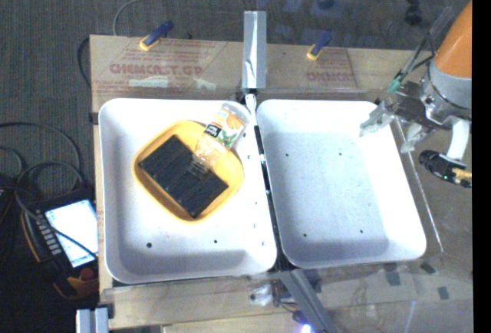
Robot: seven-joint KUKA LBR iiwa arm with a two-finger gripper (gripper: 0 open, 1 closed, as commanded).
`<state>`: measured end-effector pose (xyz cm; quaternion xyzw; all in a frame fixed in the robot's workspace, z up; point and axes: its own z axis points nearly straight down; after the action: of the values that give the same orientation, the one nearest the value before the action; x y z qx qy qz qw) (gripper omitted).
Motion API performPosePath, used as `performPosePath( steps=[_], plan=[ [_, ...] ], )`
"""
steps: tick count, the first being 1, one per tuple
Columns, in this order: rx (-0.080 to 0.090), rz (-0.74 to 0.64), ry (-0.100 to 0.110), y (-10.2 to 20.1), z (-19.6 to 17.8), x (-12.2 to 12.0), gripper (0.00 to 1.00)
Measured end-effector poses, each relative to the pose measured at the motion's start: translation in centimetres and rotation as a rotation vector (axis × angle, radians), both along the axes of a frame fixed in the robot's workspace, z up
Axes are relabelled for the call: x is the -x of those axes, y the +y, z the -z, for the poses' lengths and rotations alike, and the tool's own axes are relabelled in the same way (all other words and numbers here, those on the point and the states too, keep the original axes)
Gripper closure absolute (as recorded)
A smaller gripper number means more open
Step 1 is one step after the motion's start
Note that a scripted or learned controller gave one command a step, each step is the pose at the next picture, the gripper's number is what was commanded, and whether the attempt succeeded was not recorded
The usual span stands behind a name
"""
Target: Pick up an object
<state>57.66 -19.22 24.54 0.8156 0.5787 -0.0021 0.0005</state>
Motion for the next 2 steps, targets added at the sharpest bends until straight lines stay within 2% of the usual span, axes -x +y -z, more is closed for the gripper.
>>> performPosePath(
  steps=[1, 2],
  plan=[
    [-0.002, 0.179, 0.002, 9.9, 5.7, 2.7, 0.0],
    [-0.001, 0.196, 0.002, 2.0, 5.7, 3.5, 0.0]
  ],
)
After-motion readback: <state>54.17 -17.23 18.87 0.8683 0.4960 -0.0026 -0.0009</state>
